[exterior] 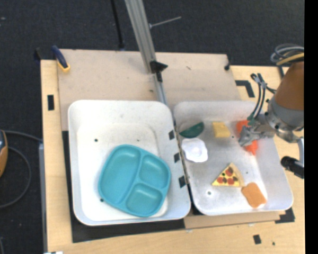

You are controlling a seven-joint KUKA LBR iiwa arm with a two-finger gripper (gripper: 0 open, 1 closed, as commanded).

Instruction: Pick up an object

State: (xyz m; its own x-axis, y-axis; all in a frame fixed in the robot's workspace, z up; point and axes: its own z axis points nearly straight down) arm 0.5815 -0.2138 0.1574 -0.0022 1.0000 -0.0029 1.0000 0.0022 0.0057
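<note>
The arm enters from the right edge of the frame, and its gripper hangs low over the upper right part of the right bin. Directly at the fingertips sits a small orange-red object, with another bit of the same colour showing just above and left of the gripper. Whether that piece is between the fingers or merely lying under them cannot be told from this slanted view, and how wide the jaws stand is equally unclear.

4 other candidates lie in the same bin: a yellow block to the left of the gripper, a dark green piece at the bin's upper left, a white object below it, and, toward the lower right, a pizza slice toy beside an orange oblong piece. The left bin holds a turquoise divided plate.

The orange-red object looks like the target. To do this step well, the fingers should straddle it squarely, reach close to the bin floor, close fully, then lift straight up, since a small item near the bin's wall could easily slip or be nudged aside.
</note>
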